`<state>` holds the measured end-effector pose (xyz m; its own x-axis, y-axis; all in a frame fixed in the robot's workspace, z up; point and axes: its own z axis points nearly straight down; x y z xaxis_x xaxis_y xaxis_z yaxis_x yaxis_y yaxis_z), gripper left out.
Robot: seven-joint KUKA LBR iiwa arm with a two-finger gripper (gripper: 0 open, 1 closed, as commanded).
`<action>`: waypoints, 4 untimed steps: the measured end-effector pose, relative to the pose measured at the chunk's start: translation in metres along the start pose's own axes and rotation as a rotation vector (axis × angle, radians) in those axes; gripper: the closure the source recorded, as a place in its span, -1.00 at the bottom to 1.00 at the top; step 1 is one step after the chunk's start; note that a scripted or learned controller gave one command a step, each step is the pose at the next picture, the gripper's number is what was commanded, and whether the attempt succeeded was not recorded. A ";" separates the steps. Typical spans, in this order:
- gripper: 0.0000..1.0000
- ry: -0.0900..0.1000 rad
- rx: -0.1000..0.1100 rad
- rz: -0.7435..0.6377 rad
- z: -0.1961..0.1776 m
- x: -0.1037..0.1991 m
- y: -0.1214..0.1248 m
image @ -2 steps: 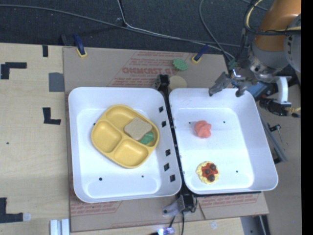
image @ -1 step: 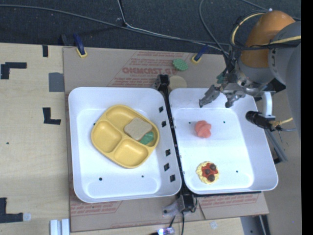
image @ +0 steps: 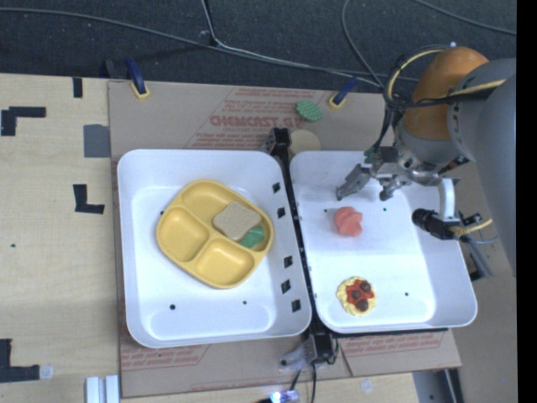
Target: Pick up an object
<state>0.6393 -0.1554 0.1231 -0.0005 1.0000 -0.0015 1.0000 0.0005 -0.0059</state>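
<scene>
1. Nearest the camera, in the near part of the right bin [image: 436,305], lies a small round toy pizza [image: 356,295], yellow with red and dark toppings, well apart from the arm.
2. Farther back in the same bin sits a pink crumpled object [image: 348,222], resting on the white floor with nothing touching it.
3. Above the far part of that bin hangs the end effector [image: 366,188], reaching in from the right on the grey arm [image: 491,133] with its orange band. Its two fingers stand spread apart, with nothing between them.
4. One fingertip [image: 342,193] points down and left, just beyond the pink object on its far side, near but not in contact.
5. Over in the left bin [image: 134,250] rests a yellow divided plate [image: 189,233] carrying a slice of toast [image: 237,219] and a green piece [image: 255,239] just beside it.
6. On the desk beyond the bins lies a green waffled disc [image: 309,109].
7. As for progress, I judge the pick has not been made: every item lies at rest. The pink object looks the likeliest target, so lowering, closing and lifting all remain.
</scene>
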 end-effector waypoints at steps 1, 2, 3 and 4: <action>1.00 0.000 -0.004 -0.002 -0.013 0.001 0.001; 1.00 0.001 -0.010 -0.001 -0.065 0.001 0.012; 1.00 0.001 -0.009 -0.002 -0.108 0.005 0.014; 1.00 0.001 -0.011 -0.002 -0.161 0.005 0.015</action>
<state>0.6553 -0.1499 0.2843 -0.0021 1.0000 -0.0009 1.0000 0.0021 0.0048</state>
